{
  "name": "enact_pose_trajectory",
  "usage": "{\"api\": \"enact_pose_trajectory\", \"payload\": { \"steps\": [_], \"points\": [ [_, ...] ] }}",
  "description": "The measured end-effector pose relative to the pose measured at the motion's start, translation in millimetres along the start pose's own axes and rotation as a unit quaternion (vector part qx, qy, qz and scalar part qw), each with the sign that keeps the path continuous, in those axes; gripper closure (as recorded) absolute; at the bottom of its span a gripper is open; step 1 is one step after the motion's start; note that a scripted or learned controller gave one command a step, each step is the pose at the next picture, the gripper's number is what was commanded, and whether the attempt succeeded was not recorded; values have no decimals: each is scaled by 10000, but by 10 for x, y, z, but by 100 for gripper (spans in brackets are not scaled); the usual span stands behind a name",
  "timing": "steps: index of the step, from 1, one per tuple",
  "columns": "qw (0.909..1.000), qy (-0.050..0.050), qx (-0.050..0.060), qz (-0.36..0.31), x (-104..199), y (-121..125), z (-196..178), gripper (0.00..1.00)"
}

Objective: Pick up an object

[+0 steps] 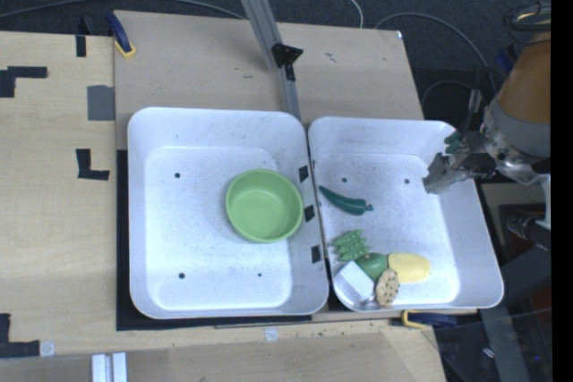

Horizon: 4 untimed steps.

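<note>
— Two white bins on the counter [206,67], side by side. Left bin [157,219] first: what's in it?

— One green bowl [263,206], upright, right of centre, close to the wall it shares with the right bin [466,255].

— And the arm?

— Grey arm [528,103] with its orange band, reaching in from the right. The tool [439,177] hangs over the right bin's right side, near the rim, clear of every item. Can't tell whether it's apart or together; the tips blur into one dark shape. Nothing seen in its grip.

— Pickable things in the right bin?

— Largest down: yellow lemon-like piece [409,267] near the front edge. Just left of it, a white block with a green part [360,275]. Dark green pepper shape [346,201] alone mid-bin, towards the left wall. Light green knobbly item [350,242] between pepper and front cluster. Smallest, a tan speckled disc [387,286], touching the lemon piece and the block.

— All well apart from the tool?

— Yes, all left and forward of it.
</note>
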<state>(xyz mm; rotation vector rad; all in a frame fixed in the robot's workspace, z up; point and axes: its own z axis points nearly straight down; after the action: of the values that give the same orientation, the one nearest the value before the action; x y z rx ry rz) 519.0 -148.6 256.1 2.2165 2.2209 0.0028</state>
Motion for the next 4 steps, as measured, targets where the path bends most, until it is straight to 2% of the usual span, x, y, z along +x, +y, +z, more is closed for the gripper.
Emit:
{"api": "enact_pose_trajectory", "payload": {
  "steps": [4],
  "points": [
    [10000, 14, 21, -25, 2071, 1079, 109, 100]
  ]
}}
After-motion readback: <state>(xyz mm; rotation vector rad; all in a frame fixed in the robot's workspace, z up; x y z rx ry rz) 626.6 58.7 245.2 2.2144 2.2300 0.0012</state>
